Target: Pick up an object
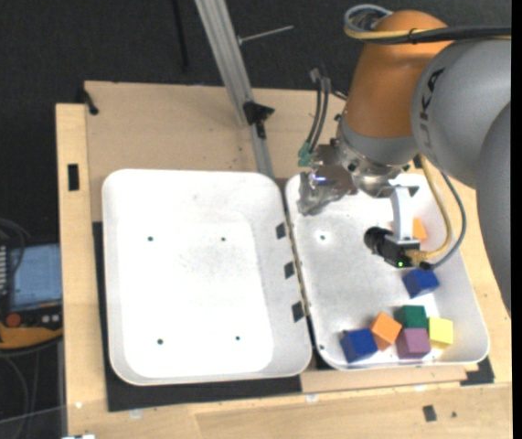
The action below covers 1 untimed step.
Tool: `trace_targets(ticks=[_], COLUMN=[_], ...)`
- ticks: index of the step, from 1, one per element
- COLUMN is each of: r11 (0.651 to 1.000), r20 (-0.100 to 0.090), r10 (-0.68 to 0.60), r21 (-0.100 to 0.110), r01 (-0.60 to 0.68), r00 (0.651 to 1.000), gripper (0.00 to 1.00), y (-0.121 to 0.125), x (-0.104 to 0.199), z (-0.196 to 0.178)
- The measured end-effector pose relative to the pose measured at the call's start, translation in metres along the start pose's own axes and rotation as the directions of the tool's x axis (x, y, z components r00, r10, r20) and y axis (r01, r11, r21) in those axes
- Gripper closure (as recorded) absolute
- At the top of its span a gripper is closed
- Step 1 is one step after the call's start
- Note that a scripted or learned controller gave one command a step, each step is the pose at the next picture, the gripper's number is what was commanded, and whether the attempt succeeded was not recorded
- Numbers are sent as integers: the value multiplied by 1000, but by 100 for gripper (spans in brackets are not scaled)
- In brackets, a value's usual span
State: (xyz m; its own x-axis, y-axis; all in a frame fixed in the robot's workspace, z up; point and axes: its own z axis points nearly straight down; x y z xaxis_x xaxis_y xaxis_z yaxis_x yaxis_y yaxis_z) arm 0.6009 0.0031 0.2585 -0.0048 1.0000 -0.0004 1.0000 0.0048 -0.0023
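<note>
Overhead view of the worktop [73, 245] with two white bins. The hand [317, 190] hangs over the right bin's [338, 254] upper left corner; how it is set cannot be told. Small blocks cluster at the lower right: blue [358, 344], orange [387, 328], purple [413, 341], yellow [441, 331]. They look rigid and light; opposite flat faces probably offer the surest hold.

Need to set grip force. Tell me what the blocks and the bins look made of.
The blocks: probably painted wood or foam, hard to say; flat matte colours, crisp cube edges, no shine. The bins: likely moulded plastic, smooth white with rounded rims and a faint sheen, lightly scuffed grey on the floor.
</note>
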Motion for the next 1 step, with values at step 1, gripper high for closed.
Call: trace_targets(ticks=[1], r11=[1000], r20=[-2], r10=[-3], r21=[-4], r01=[3], r00=[1000], gripper=[100], y=[2], x=[56], z=[-3])
